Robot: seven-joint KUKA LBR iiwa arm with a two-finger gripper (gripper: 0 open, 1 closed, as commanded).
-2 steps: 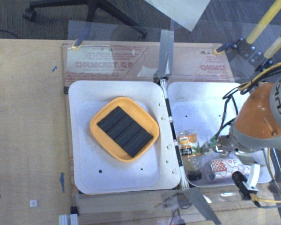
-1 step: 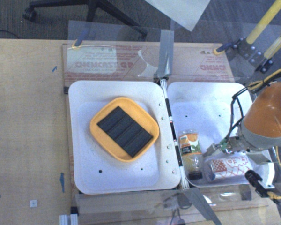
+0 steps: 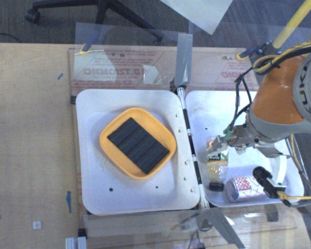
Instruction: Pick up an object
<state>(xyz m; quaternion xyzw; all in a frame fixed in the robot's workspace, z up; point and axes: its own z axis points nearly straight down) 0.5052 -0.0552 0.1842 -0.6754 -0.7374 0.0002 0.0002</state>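
Two white bins [image 3: 88,154], one orange dish [image 3: 137,141], one checkered can [image 3: 244,187]; claw [image 3: 217,148] grip state unclear.

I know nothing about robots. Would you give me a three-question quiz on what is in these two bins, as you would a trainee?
1. True or false: the orange tray lies in the right bin.
2. What colour is the pad on that tray?
A) black
B) green
C) white
3. Which bin does the arm reach over?

Key:
1. False: it lies in the left bin.
2. A.
3. The right bin, where a red-and-white checked can lies on its side.
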